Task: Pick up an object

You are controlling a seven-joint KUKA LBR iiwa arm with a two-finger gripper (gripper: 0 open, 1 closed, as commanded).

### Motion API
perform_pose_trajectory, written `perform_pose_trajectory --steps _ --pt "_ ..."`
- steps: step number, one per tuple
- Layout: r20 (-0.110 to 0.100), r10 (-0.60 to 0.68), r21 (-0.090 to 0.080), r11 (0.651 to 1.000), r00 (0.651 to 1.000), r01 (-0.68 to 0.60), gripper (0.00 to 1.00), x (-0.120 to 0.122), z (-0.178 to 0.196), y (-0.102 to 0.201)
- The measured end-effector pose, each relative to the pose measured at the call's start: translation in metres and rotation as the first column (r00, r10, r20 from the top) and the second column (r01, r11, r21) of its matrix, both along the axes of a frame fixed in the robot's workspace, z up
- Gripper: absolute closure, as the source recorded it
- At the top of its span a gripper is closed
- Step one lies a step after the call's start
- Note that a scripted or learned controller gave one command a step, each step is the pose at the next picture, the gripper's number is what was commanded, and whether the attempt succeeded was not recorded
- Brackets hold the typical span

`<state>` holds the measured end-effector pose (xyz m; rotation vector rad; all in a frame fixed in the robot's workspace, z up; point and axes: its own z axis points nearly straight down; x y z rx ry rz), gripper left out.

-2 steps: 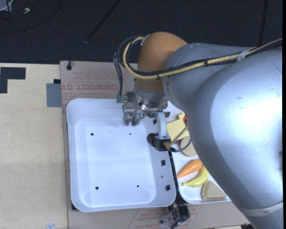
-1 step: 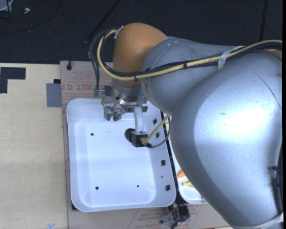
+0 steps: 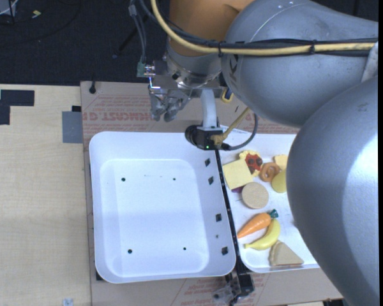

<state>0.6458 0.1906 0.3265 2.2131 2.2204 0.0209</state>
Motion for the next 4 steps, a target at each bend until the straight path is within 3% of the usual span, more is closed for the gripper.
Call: perform_pose_trajectory --steps 1,2,3,4 --pt "-0.026 0.001 -0.007 1.0 1.0 -0.002 1.0 -0.012 -0.097 0.055" --pt "-0.002 -0.001 -0.001 1.0 1.0 0.001 1.0 0.0 0.05 0.052" --pt "-0.004 0.003 -0.001 1.0 1.0 -0.003 1.0 -0.002 0.173 0.053" --pt "-0.014 0.003 -0.005 1.0 1.0 -0.003 1.0 -0.002 0.214 0.048"
